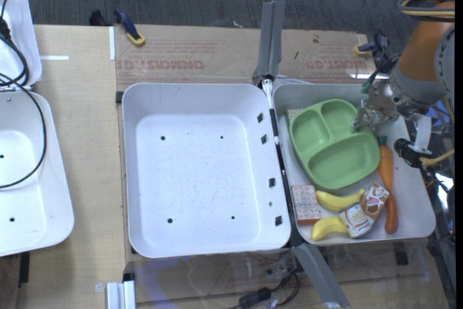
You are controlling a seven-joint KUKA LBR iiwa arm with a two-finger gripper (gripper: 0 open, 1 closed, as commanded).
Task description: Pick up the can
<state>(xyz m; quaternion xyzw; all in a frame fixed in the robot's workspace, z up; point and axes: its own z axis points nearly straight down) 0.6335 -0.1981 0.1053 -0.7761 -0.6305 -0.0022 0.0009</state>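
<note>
The can (pixel 364 213), with a white, brown and orange label, lies on its side near the front of the right bin (pixel 423 224), between two bananas and a carrot. My gripper (pixel 364 118) hangs at the back of that bin, over the right rim of a green divided plate (pixel 334 145). It is well behind the can and apart from it. The grey arm with its orange band (pixel 419 54) reaches in from the right.
Two bananas (pixel 334 200) and a small red and white box (pixel 304 202) lie left of the can. A carrot (pixel 388 184) runs along the can's right side. The left bin (pixel 195 168) sits beside the right one, with a grey divider post (pixel 270 40) behind them.
</note>
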